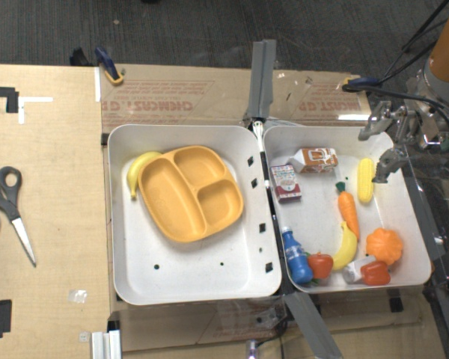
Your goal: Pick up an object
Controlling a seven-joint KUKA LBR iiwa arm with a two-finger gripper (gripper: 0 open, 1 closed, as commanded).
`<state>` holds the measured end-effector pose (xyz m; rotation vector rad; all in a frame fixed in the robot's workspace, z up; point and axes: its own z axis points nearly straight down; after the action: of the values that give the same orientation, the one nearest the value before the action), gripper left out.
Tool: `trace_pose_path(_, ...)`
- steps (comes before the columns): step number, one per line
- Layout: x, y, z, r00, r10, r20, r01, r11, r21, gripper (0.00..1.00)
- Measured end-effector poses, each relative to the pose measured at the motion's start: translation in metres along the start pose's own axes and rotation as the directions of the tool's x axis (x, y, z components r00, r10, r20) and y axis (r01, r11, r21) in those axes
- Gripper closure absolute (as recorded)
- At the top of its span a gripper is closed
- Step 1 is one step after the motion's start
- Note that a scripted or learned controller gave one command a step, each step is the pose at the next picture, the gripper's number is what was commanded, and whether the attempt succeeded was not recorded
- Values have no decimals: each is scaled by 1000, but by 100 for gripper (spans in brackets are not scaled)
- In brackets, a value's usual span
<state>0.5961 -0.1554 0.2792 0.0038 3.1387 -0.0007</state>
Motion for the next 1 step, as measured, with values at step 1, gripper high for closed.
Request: trace_pose_path(1, 5, -10, 186, 999, -34, 2, 34, 999, 1, 0)
